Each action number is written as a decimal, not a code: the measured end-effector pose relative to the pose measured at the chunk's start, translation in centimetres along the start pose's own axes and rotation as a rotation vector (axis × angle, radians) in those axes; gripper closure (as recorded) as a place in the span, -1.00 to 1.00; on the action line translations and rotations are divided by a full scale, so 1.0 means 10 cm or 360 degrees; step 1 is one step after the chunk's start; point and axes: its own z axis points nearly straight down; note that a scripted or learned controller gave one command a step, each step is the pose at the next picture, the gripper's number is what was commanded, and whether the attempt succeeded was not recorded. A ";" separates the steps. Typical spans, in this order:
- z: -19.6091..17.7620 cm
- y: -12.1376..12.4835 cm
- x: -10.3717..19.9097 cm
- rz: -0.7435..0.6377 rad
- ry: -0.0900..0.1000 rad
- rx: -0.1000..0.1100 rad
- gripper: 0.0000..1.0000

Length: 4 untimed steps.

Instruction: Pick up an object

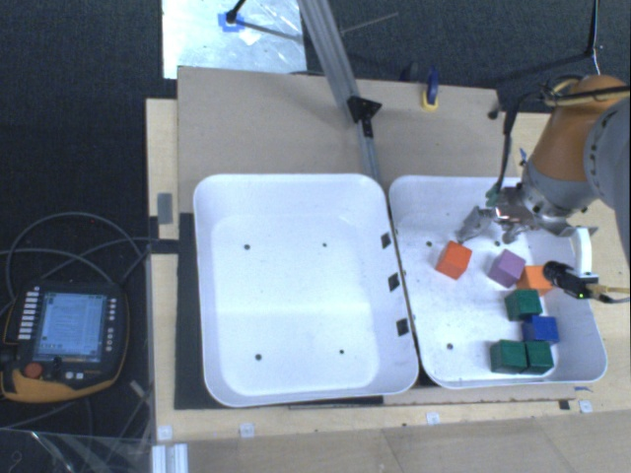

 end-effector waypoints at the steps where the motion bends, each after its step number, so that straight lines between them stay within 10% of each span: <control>1: 0.08 0.01 0.00 0.0000 -0.0002 -0.0007 -1.00; 2: -0.04 0.02 0.00 -0.0004 -0.0004 -0.0014 1.00; 4: -1.33 0.10 -0.06 -0.0003 -0.0005 -0.0022 1.00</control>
